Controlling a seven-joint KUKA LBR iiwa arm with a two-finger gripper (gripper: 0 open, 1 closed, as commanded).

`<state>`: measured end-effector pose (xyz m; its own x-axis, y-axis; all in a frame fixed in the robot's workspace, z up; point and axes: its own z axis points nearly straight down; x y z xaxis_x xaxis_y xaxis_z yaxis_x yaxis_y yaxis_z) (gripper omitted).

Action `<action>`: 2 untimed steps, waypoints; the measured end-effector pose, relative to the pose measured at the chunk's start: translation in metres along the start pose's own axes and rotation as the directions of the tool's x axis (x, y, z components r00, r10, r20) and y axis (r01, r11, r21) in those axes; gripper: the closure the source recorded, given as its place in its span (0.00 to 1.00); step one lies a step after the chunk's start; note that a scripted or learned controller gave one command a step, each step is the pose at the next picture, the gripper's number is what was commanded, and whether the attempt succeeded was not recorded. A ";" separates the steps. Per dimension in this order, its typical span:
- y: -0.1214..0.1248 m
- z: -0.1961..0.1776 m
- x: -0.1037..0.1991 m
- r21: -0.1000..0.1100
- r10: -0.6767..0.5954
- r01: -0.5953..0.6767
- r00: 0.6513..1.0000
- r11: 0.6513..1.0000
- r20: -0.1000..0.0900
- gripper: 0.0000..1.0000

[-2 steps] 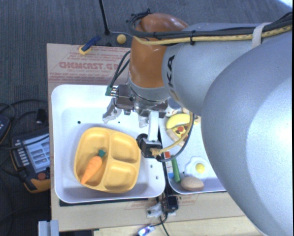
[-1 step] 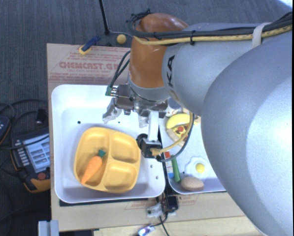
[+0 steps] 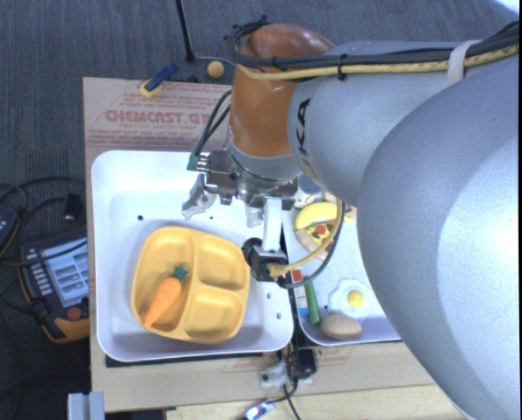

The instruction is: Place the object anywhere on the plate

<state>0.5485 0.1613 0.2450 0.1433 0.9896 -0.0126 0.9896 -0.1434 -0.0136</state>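
In the left bin (image 3: 112,234), a carrot (image 3: 163,298) lay in the yellow plate (image 3: 210,318)'s left compartment. The gripper (image 3: 243,206) hung past the plate's far rim; its state could not be told. A straight upward retreat seemed wisest, avoiding the plate.

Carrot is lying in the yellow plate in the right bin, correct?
Not quite. The carrot does lie in the yellow plate, but the camera view shows that plate in the left bin, not the right one.
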 end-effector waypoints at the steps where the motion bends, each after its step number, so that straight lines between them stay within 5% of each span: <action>1: 0.000 0.000 0.000 0.000 0.000 0.000 1.000 1.000 0.000 0.00; 2: 0.000 0.000 0.000 0.000 0.000 0.000 1.000 1.000 0.000 0.00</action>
